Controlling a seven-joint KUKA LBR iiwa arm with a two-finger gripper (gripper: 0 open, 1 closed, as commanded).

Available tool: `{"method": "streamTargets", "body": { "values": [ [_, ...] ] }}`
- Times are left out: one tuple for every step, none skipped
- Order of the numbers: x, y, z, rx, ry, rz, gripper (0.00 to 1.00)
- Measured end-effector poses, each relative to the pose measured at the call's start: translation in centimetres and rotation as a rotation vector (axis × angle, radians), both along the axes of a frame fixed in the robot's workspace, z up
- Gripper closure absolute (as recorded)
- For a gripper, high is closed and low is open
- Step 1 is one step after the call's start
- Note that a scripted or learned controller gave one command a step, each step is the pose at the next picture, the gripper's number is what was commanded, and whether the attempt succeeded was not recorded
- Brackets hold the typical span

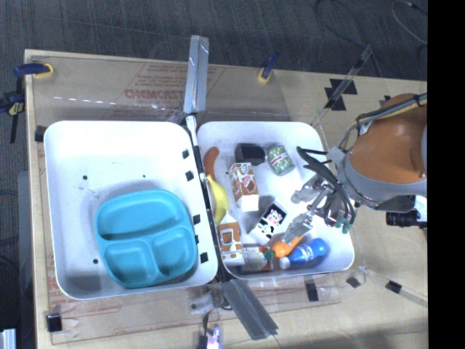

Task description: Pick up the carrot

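End effector over carrot in right bin; grip state unclear; labels unreadable.

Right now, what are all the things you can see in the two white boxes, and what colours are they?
Bins: two, white, side by side.
Tray: one, blue, left bin, three compartments.
Carrot: one, orange, right bin's near edge, beside the bottle.
Bottle: one, blue, near right corner.
Banana: one, yellow, right bin's left wall.
Sausage: one, reddish-brown, above banana.
Cartons: two, brown-white, middle and near left.
Can: one, greenish, far side.
Pincer: one, metal, just above the carrot.
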State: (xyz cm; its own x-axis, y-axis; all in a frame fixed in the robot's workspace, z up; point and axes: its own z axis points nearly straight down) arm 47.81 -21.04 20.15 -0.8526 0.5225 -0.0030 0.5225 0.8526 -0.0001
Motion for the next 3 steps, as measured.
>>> {"method": "streamTargets", "body": {
  "values": [
    [0.0, 0.1, -3.4, 0.002, 0.003, 0.054, 0.0],
    [0.0, 0.1, -1.9, 0.0, 0.0, 0.075, 0.0],
    [0.0, 0.1, -3.6, 0.002, 0.003, 0.096, 0.0]
  ]
}}
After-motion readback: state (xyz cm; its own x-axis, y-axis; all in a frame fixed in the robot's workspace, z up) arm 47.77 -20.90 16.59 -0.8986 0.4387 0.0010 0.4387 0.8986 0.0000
